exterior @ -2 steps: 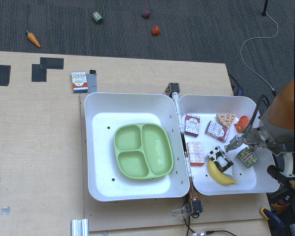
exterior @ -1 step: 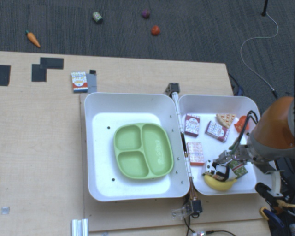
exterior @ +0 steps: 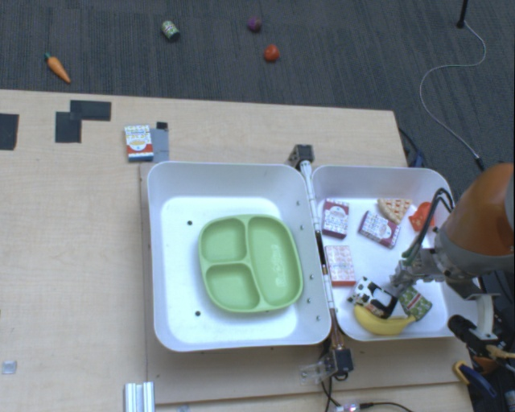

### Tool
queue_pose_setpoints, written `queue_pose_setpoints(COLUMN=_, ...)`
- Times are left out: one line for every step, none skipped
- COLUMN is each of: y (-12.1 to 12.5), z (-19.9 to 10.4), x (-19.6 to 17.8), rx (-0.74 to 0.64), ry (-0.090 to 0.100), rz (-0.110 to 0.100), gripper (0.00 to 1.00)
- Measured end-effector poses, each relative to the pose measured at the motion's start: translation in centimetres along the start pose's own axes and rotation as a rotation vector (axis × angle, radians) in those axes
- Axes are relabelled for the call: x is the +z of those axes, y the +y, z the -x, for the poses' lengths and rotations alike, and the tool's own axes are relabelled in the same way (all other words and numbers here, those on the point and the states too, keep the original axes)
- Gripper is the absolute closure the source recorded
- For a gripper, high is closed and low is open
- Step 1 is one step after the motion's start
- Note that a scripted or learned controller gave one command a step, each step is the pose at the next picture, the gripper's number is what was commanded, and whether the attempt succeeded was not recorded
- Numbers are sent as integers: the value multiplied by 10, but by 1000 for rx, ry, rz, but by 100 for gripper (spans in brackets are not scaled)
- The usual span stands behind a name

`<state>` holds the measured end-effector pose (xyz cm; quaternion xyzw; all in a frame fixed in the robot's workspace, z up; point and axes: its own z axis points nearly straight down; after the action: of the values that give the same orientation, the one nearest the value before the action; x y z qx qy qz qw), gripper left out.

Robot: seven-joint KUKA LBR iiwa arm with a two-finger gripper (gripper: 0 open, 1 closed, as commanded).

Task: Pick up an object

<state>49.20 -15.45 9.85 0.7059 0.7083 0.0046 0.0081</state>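
Objects for picking lie in the right bin (exterior: 430,179), the one on the arm's side. Nearest the camera, along that bin's front wall, a yellow banana (exterior: 383,323) curves beside a black-and-white toy (exterior: 372,294) that rests against its upper edge, and a small green packet (exterior: 416,303) sits just right of them. The jaws (exterior: 400,282) hang low over this cluster, just above the toy and the packet, at the end of the grey arm (exterior: 455,261) with its orange band (exterior: 485,213); whether they are spread or pressed together I cannot tell, and nothing is visibly between them. A little farther back, a pink-and-white carton (exterior: 341,265) lies by the bin's left wall. Beyond it are a dark red box (exterior: 335,218), a second reddish box (exterior: 379,228), a waffle-like piece (exterior: 394,209) and an orange-red item (exterior: 421,216) partly behind the arm.

In the left bin (exterior: 161,241) a green divided plate (exterior: 250,263) lies flat near the middle. On the counter (exterior: 64,241) behind the bins stands a small carton (exterior: 139,142), with dark patches (exterior: 80,118) farther left. On the grey floor (exterior: 362,56) beyond lie a toy carrot (exterior: 57,67), a small can (exterior: 170,30), a purple piece (exterior: 254,25) and a red piece (exterior: 271,53).
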Motion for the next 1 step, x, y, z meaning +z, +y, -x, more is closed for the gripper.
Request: queue_pose_setpoints(y=0, z=0, x=0, rx=0, ry=0, rz=0, gripper=0)
